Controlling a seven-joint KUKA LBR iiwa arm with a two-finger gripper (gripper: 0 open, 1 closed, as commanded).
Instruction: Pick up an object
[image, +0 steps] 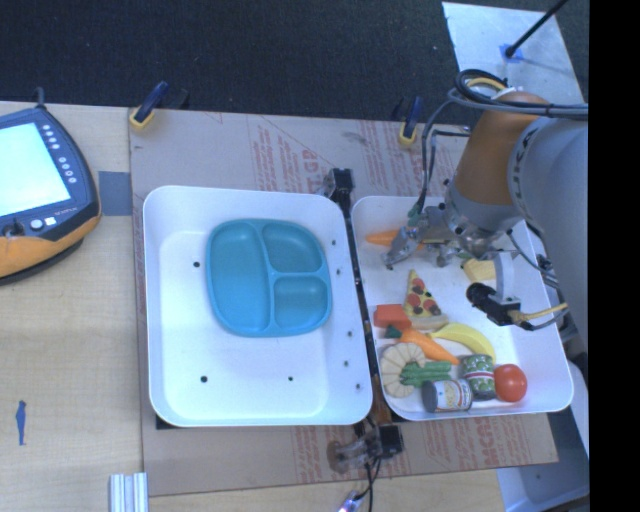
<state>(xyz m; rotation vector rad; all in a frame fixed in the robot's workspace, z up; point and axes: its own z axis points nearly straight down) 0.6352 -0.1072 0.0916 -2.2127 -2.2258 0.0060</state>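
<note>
Two shallow white bins sit side by side on the desk (90, 330), their inner rims nearly touching along a black divider strip. The left bin (180, 400) has broad open floor around a teal divided plate (268, 276), three compartments, smooth plastic, set toward the far middle. The right bin (385, 290) is crowded along its near half and freer in the far-left corner. The arm (520, 160) comes in from the right, grey with an orange band, and the hand (418, 240) hangs low over the far part of the right bin; cannot tell how far its fingers stand apart, and nothing is visibly between them. Just left of the hand lies a small orange carrot-shaped piece (381, 238), close to the bin's far-left rim. Just near of the hand, a pizza slice toy (421, 298), triangular, speckled. Farther near: a longer carrot (432, 347), a banana (468, 338), a red tomato (510, 383), a small can (447, 396) on its side. A tablet-like pendant (40, 195), orange-edged, lies at the desk's far left, well apart.
</note>
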